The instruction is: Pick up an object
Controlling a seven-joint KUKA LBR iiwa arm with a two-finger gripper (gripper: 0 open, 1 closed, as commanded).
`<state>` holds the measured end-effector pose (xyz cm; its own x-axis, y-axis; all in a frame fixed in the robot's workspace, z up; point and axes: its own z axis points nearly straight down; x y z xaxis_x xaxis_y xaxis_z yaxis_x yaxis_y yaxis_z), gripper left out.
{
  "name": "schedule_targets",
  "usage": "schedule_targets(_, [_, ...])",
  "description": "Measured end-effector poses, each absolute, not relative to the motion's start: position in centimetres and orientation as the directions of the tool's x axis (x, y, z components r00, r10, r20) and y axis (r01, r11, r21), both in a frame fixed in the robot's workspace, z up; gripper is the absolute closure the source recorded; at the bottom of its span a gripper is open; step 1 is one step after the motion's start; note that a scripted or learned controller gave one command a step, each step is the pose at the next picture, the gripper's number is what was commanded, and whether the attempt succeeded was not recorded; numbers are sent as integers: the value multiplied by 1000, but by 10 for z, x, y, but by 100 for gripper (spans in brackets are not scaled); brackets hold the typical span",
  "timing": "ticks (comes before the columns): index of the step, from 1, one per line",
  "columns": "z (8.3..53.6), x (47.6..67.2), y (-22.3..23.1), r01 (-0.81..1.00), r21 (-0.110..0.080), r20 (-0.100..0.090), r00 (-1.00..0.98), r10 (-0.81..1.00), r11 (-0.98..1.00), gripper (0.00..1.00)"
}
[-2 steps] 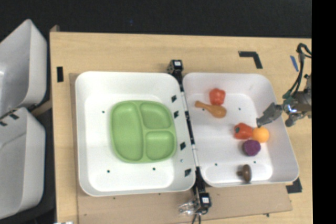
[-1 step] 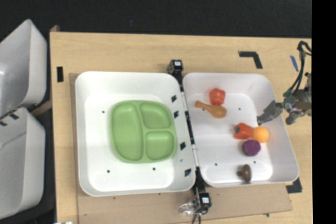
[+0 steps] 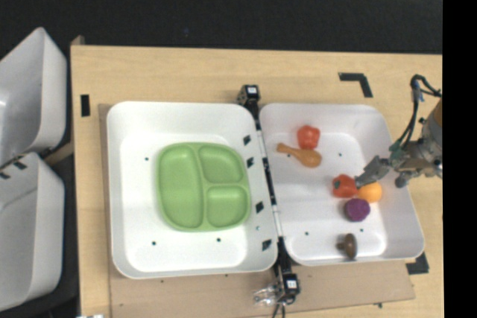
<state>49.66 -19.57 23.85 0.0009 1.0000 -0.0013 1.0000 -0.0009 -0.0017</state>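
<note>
The right bin [image 3: 387, 234] holds several small items. A red piece [image 3: 308, 136] lies near its back, with a tan drumstick-shaped piece [image 3: 299, 154] just in front of it. A red-orange piece [image 3: 343, 186], a yellow-orange ball [image 3: 370, 193] and a purple ball [image 3: 357, 210] cluster at mid right. A brown piece [image 3: 347, 244] sits near the front wall. My gripper [image 3: 381, 181] hangs over the bin's right side, open. One finger [image 3: 369, 175] reaches toward the red-orange piece, just above the yellow-orange ball. Nothing is held between the fingers.
The left bin [image 3: 127, 234] carries a green divided plate [image 3: 203, 185]. A hinge strip with black clips [image 3: 262, 182] runs between the bins. Cables [image 3: 417, 108] trail from the wrist at the right. White casings [image 3: 26, 160] stand off the bench's left side.
</note>
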Motion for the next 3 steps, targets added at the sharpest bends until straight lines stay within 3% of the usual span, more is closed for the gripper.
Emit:
schedule_targets(2, [132,500,-197,1000,-4,0,2,1000,-2,0])
schedule_targets(3, [146,502,-197,1000,3,-1,8,1000,-8,100])
